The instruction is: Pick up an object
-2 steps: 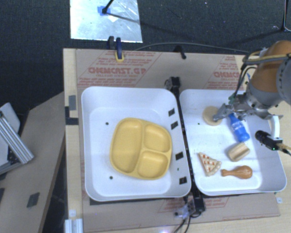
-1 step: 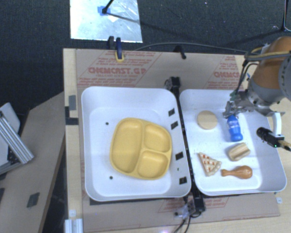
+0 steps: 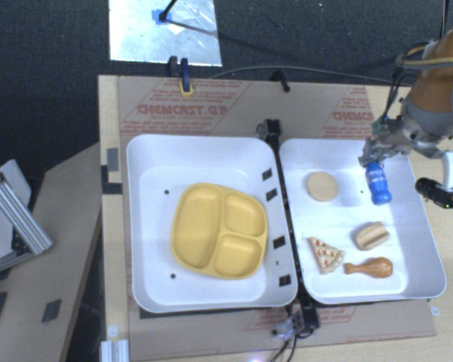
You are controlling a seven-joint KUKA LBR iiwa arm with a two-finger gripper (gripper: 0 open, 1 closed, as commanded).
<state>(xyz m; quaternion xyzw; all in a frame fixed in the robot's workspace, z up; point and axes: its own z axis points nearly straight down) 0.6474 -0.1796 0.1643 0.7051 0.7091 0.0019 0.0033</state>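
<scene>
Bottle (image 3: 377, 185) first: a small blue one with a lighter label, in the upper right part of the right bin (image 3: 419, 225). Its long axis runs nearly straight up and down the view, top end toward the far rim, bottom end toward the near side, with a slight lean. The gripper (image 3: 377, 157) sits right at the bottle's top end, touching or overlapping it from this angle. Whether the bottle rests on the bin floor or hangs from the gripper, I cannot tell; nor can I tell how the gripper is set on it.

Around it in the same bin: a round tan biscuit (image 3: 322, 186) to the left, apart from the bottle; a bread roll (image 3: 371, 235) nearer the camera, below the bottle; a pizza slice (image 3: 326, 254) to the roll's lower left; and a brown chicken drumstick (image 3: 369, 267) lying crosswise near the front rim. None touches the bottle.

The left bin (image 3: 147, 225) holds one yellow tray (image 3: 219, 230) with three compartments, lying flat in the middle. The grey arm with its orange band (image 3: 436, 81) enters over the right bin's far right corner.
</scene>
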